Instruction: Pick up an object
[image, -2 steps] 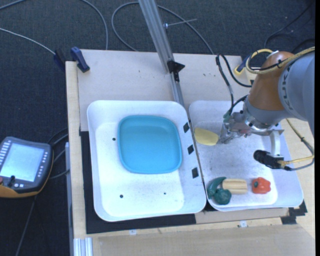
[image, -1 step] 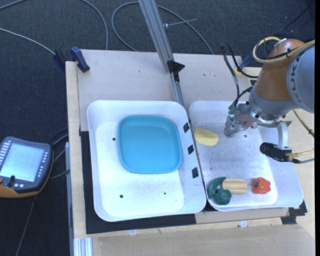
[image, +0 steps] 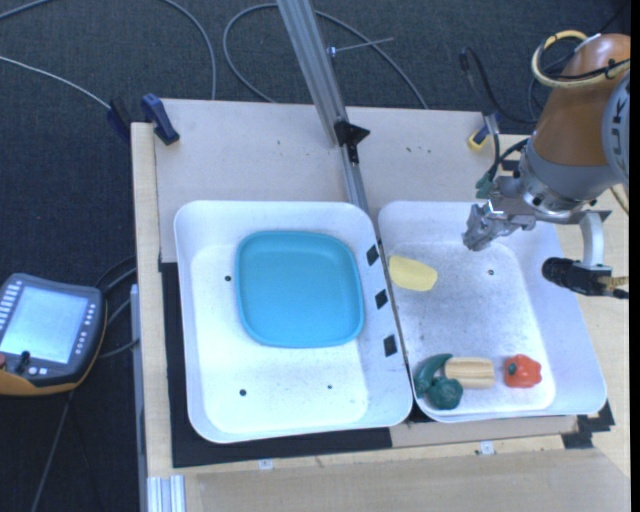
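Note:
The right bin (image: 560, 330) holds a yellow piece (image: 412, 273) near its left wall. Along its front edge lie a dark green item (image: 438, 380), a tan block (image: 470, 372) and a red pepper-like toy (image: 521, 371). My gripper (image: 480, 233) hangs over the far part of the right bin, well right of the yellow piece and far from the front row. Nothing shows between its fingers.
The left bin (image: 200, 300) carries a blue square plate (image: 300, 287). A metal pole (image: 325, 75) slants down to the divider between the bins. A black cable fitting (image: 575, 273) sits at the right bin's right rim. A teach pendant (image: 45, 330) lies off the bench, left.

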